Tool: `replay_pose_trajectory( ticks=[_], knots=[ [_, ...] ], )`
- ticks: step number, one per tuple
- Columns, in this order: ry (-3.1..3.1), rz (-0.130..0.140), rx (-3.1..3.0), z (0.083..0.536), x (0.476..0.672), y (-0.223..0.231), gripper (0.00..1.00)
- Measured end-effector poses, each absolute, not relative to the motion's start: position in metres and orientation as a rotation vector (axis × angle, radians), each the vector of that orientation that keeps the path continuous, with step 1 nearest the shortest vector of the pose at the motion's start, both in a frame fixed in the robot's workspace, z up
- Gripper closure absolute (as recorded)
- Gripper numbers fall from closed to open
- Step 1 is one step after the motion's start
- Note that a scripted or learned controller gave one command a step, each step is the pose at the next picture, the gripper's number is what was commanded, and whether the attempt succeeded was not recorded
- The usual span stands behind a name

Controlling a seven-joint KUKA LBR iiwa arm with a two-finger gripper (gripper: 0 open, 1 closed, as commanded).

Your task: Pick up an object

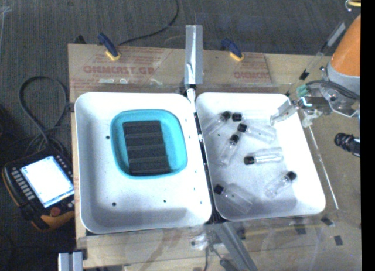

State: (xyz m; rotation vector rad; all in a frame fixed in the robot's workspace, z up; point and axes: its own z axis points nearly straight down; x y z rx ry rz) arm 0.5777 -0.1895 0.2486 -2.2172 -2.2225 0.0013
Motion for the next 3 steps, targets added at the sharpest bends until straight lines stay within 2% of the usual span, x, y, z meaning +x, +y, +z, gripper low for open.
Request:
replay_pose_trajectory(
  ticks=[1,2,3],
  knots=[
    [-2.197,0.004,-2.243,0.141,0.567,-0.190,0.00],
    [-2.281,-0.003,-2.173,0.091,0.570,-0.137,0.00],
    [-2.281,-0.009,-2.175,0.101,0.571,-0.137,1.00]
  ],
)
